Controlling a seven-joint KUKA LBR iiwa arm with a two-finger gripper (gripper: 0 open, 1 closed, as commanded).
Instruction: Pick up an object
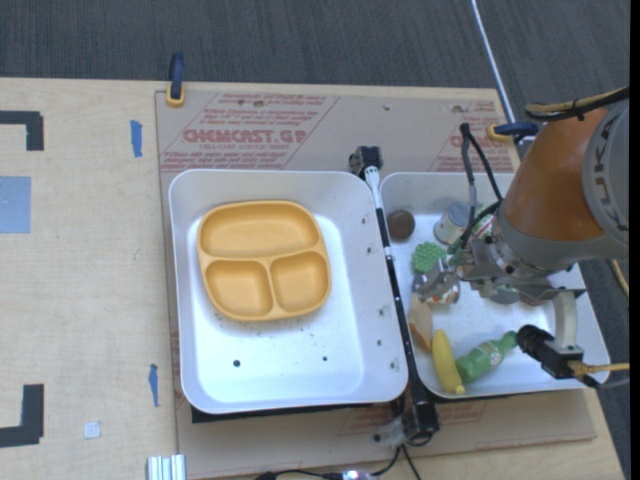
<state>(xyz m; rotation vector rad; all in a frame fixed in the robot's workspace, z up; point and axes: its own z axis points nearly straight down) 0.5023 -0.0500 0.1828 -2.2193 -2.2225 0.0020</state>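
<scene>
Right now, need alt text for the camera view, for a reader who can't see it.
A grey and orange arm reaches from the right into the right bin, its pincer low among a green bottle, yellow banana and brown ball. The left bin holds a yellow divided plate.

Even, bright light falls from above on my desk (80,298). The white bins (270,368) shine without harsh glare, shadows stay soft and short, and everything looks fairly sharp.
</scene>
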